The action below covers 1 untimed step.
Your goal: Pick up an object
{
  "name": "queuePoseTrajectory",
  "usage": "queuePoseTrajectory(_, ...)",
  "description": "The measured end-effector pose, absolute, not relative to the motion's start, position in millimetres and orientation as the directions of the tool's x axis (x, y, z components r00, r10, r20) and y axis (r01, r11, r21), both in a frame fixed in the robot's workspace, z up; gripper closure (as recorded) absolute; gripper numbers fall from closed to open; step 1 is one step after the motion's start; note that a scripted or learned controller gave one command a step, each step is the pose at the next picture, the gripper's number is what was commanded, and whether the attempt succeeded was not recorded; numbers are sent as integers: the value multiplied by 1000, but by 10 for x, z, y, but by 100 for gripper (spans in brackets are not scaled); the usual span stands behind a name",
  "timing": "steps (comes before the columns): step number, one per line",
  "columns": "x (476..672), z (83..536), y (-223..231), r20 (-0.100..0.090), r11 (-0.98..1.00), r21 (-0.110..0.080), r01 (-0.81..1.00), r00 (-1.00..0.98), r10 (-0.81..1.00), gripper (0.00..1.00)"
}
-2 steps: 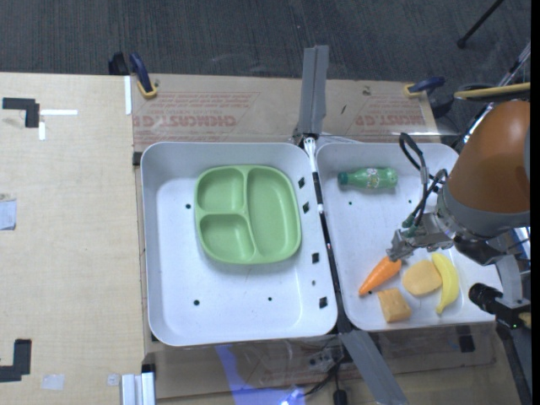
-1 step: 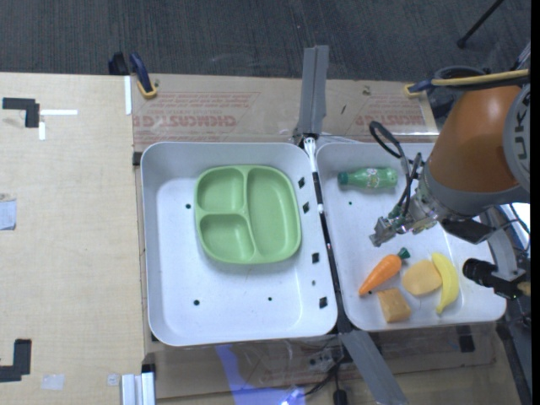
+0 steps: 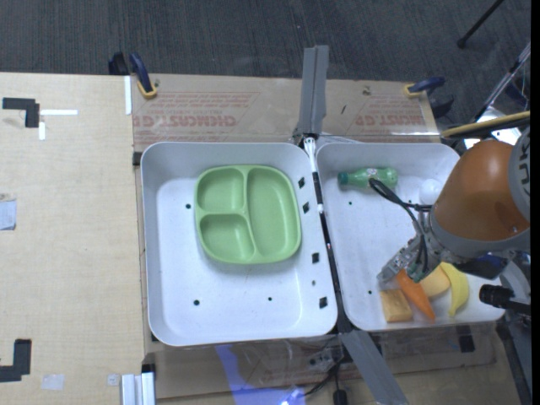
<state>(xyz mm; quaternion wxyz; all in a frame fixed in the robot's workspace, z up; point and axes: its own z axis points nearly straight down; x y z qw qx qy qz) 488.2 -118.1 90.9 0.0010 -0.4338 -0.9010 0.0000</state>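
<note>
Gripper: the gripper (image 3: 405, 268) is down in the right bin (image 3: 363, 302), at the carrot (image 3: 415, 295); how it stands, I cannot tell
Right bin: carrot lies beside a banana (image 3: 456, 287) and a tan block (image 3: 396, 305); a green bottle (image 3: 368, 177) lies near the far wall
Left bin: the left bin (image 3: 169, 310) bears a green divided plate (image 3: 249, 214)

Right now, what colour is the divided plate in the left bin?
Light green, seen clearly in the overhead camera view.
</note>
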Motion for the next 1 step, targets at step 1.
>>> queuePoseTrajectory(1, 4974, 1913, -462, -1, 432, 0, 902, -432, 902, 100)
